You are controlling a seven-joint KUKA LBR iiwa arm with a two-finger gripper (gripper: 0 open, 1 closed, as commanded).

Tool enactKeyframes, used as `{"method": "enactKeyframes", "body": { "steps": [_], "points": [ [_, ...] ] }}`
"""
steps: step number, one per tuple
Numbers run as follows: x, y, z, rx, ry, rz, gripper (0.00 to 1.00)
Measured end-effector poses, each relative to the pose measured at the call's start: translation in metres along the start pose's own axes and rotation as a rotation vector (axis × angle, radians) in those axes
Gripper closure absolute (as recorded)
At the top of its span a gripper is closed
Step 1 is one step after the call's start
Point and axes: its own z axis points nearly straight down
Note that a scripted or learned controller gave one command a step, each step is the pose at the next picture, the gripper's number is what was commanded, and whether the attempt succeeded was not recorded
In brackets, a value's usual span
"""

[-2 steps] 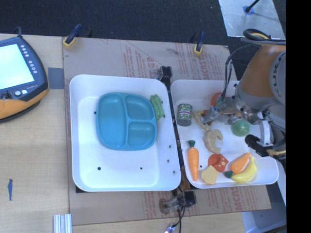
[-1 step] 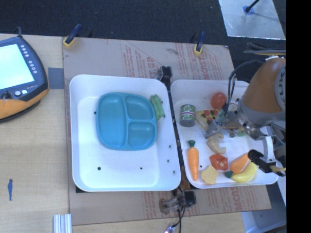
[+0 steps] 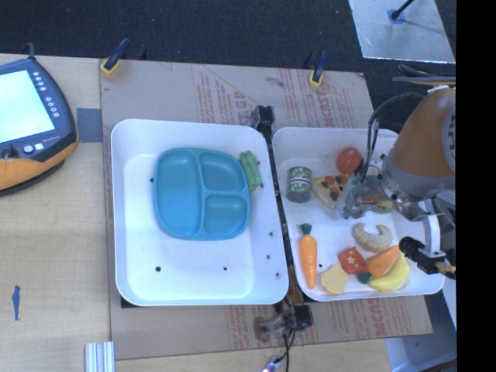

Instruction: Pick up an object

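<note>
Red print on the cardboard sheet is illegible.

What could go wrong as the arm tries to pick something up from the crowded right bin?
1. The tool sits low among tightly packed toys, so it may grab two at once or nudge the pizza slice aside.
2. The tomato is round and could roll away if clipped.
3. The tool works close to the right bin, and cables hang near it, so they might snag on the rim.

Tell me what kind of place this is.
Probably a robot lab bench: two white bins clamped on cardboard, a teach pendant at the left, and toy food such as a carrot.
</note>
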Motion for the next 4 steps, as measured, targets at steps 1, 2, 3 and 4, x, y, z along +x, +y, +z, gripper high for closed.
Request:
{"method": "enactKeyframes", "body": {
  "steps": [1,2,3,4],
  "points": [
    [0.0,0.0,0.0,0.0,0.0,0.0,0.0],
    [-0.011,0.078,0.01,-0.002,0.004,0.006,0.0],
    [-0.011,0.078,-0.001,-0.001,0.005,0.004,1.0],
    [-0.011,0.078,-0.001,-0.001,0.005,0.003,0.0]
  ]
}}
